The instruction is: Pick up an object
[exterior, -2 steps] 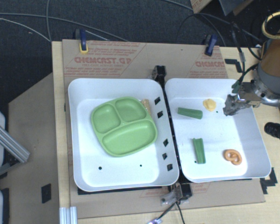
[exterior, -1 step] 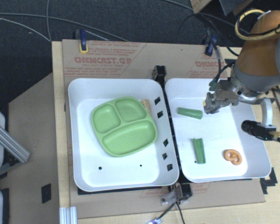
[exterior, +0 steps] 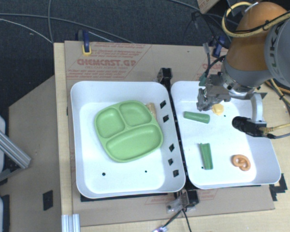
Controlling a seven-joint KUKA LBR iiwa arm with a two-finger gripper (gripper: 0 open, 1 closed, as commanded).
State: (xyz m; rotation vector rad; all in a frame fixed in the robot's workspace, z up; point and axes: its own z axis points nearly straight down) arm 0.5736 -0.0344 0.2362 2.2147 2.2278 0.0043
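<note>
red print on the cardboard sheet [exterior: 111, 62] reads "chemcast gp". the left bin [exterior: 82, 129] holds a green divided plate [exterior: 129, 130]. in the right bin [exterior: 266, 163], a green stick [exterior: 196, 116] lies just below the gripper [exterior: 206, 102], a yellow piece [exterior: 217, 109] beside it. a second green stick [exterior: 206, 156] and a pretzel [exterior: 241, 162] lie nearer the front.

The gripper [exterior: 206, 102] hangs over the right bin [exterior: 268, 170], just above a green stick [exterior: 196, 116]; the left bin [exterior: 82, 129] holds a green divided plate [exterior: 128, 130].
</note>
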